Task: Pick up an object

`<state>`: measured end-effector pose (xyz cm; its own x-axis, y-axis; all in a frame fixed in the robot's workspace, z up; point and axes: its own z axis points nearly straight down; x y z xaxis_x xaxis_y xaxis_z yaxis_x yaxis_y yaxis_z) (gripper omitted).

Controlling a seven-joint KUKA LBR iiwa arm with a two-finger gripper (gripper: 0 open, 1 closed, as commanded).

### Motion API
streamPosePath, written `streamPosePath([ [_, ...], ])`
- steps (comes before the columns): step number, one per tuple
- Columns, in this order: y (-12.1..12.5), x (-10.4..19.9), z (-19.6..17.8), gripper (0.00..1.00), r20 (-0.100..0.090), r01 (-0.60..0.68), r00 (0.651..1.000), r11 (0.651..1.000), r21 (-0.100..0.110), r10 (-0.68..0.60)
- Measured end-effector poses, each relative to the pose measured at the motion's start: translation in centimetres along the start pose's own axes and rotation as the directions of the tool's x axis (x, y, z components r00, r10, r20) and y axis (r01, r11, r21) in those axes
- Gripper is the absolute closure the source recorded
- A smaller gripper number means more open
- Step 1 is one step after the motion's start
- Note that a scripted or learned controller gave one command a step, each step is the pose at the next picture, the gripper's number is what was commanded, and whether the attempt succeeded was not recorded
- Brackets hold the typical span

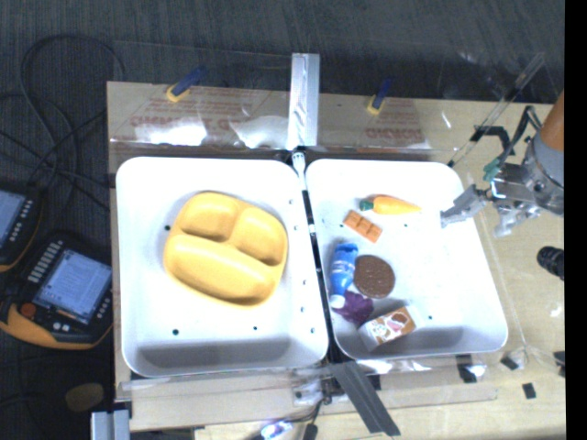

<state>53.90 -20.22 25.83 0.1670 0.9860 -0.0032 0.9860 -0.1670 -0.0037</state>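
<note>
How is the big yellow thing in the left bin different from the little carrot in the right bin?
The yellow tray is much bigger than the carrot. The tray is pale yellow, broad and split into compartments; the carrot is orange, slim, with a green end. The tray lies alone in its bin; the carrot has neighbours. Both lie flat, untouched.

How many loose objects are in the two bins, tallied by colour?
Yellow: 1, the large divided tray in the left bin
Orange: 2, carrot and small block
Blue: 1, bottle
Brown: 1, round disc
Purple: 1, small piece
Red and white: 1, small packet
Total: 7
</note>
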Motion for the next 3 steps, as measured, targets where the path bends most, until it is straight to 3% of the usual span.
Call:
streamPosePath([
  [1,4.0,0.0,7.6,0.0,0.001,-0.098,0.995,0.995,-0.001,0.098],
  [2,3.6,3.9,16.9,0.0,0.001,0.069,0.998,0.998,-0.012,-0.069],
  [3,6.3,10.5,15.2,0.0,-0.001,-0.047,0.999,0.999,0.0,0.047],
])
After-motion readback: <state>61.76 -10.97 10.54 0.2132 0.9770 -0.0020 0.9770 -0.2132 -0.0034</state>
